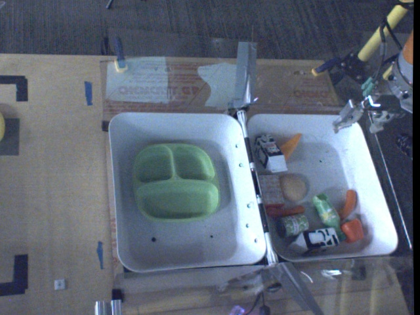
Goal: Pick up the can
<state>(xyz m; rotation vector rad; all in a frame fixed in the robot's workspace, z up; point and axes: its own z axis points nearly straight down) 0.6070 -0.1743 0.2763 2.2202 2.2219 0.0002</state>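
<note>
A light wooden bench (59,195) carries two shallow white bins side by side, the left bin (125,241) touching the right bin (380,235) along a shared edge. Blue tape strips (88,92) and black corner marks (18,87) dot the bare wood at left.

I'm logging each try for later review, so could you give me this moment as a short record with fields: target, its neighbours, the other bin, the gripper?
target: can, on its side near the front of the right bin
neighbours: red piece just behind it, green bottle to its right, black and white carton in front
left bin: holds a green divided plate
gripper: above the right bin's far right corner, away from the can
grasp: none seen
</note>
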